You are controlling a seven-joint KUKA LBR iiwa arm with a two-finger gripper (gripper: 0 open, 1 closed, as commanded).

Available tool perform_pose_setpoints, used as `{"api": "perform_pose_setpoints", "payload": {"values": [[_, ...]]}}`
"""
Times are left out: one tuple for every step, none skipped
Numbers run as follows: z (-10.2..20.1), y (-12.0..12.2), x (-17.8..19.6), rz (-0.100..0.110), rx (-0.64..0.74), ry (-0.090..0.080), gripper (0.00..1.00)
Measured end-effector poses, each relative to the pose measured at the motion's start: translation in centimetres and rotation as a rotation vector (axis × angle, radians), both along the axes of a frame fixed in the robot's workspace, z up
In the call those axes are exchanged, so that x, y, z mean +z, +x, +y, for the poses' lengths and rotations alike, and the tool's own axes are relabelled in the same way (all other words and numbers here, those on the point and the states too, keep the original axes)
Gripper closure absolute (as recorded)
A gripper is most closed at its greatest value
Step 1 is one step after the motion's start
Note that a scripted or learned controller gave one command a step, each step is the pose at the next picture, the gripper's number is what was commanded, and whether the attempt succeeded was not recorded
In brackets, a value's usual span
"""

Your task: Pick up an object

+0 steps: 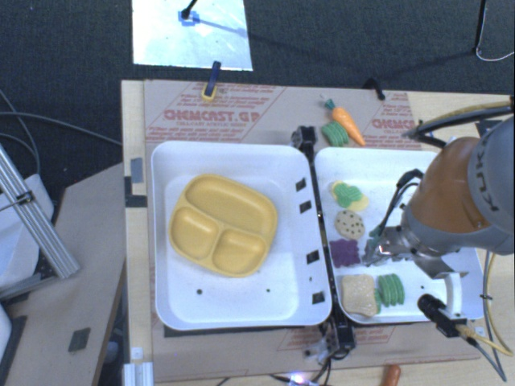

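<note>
- Reaching in from the right, the grey arm (463,195) with its orange band hangs over the right bin (406,163), and its gripper (378,248) sits low above the bin floor.
- The view does not settle whether the gripper is spread or pressed together; nothing can be seen pinched in it.
- Just beside the gripper, on its left, lies a purple toy (345,252), lumpy and dark, like a small bunch of grapes.
- Above it rests a round tan cookie (349,224) dotted with dark chips.
- Further up lies a green-and-yellow toy (349,195), leafy green on a pale yellow base.
- Near the bin's front edge a beige slice of bread (360,293), squarish and speckled, lies beside a ribbed green toy (391,289).
- The left bin (169,296) holds a yellow divided plate (224,224) with three compartments, lying tilted.
- Outside the bins, on the bench behind the right bin, lie an orange toy carrot (348,124) and a green toy (335,134), touching.
</note>
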State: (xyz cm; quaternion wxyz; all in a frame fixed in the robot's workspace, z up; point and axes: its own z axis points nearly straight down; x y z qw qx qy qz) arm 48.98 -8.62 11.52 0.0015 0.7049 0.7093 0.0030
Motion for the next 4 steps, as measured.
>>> {"api": "perform_pose_setpoints", "payload": {"values": [[0.0,0.1,1.0,-0.003,0.001,0.001,1.00],[0.0,0.2,2.1,-0.005,0.003,0.001,1.00],[1.0,-0.2,8.7,-0.001,-0.001,-0.003,1.00],[6.4,1.2,6.8,0.005,0.002,-0.001,1.00]]}}
